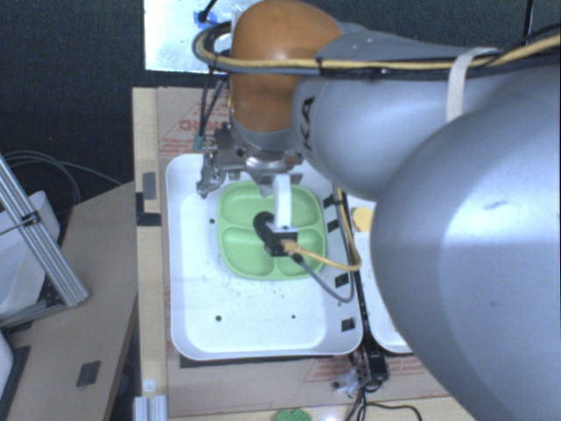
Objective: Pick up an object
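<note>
A light green divided plate [241, 235] lies flat in the far half of the left white bin [254, 327]. My gripper [209, 182] hangs over the plate's far left corner, below the orange wrist band, very close to the bin floor. The arm's bulk covers the plate's far edge. Nothing shows as held by the gripper.
The right bin [390, 336] is mostly hidden under the grey arm; a yellow-orange thing [363, 220] peeks out at its left side. A small green item [294, 415] lies on the bench at the front edge. The left bin's front half is bare white floor.
</note>
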Robot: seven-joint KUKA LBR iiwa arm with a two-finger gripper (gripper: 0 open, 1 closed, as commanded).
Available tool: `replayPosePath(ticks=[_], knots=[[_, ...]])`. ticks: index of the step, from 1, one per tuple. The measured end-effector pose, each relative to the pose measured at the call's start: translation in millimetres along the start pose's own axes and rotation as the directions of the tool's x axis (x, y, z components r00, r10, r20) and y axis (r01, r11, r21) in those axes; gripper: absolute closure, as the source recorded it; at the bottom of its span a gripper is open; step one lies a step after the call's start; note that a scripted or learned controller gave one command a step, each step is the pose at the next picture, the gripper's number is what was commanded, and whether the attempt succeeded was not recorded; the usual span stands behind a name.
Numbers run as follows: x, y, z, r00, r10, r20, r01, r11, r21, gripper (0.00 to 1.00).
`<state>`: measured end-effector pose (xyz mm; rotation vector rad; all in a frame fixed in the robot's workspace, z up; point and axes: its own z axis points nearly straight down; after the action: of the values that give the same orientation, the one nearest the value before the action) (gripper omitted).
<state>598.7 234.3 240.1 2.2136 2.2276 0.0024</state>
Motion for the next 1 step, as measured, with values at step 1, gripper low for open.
replayPosePath(ticks=[1], knots=[[1.9,-106.9,-39.3,1.0,-0.003,-0.002,0.003,1.0,0.005,0.0]])
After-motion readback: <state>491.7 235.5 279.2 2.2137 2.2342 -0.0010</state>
